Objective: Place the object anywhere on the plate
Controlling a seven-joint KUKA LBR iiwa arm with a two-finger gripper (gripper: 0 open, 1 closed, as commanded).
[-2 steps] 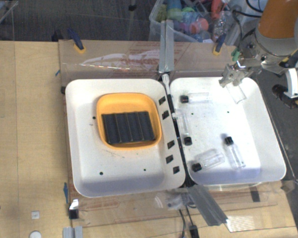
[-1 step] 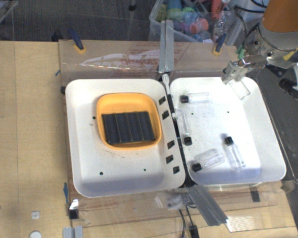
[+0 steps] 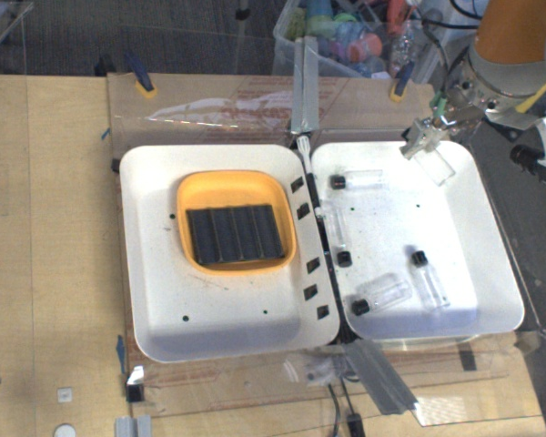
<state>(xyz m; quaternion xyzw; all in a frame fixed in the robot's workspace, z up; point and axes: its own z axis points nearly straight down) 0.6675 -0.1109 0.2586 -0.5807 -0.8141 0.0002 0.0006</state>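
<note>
1. The left bin point(image 3: 155, 326) lies far left of the pincer point(image 3: 425, 138).
2. The right bin point(image 3: 491, 244) spreads below it.
3. The orange plate point(image 3: 189, 198), bearing a black ridged block point(image 3: 235, 235), sits well left.
4. The pincer grips a clear vial point(image 3: 439, 164) at the bin's upper edge.
5. Four more vials point(image 3: 428, 280) lie below.

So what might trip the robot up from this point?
Two likely troubles:
1. The clear plastic vials with black caps lie scattered in the right white bin; being see-through and round, they may slip or roll from the gripper.
2. The orange plate in the left white bin already holds a black ridged block, leaving little bare surface.
</note>
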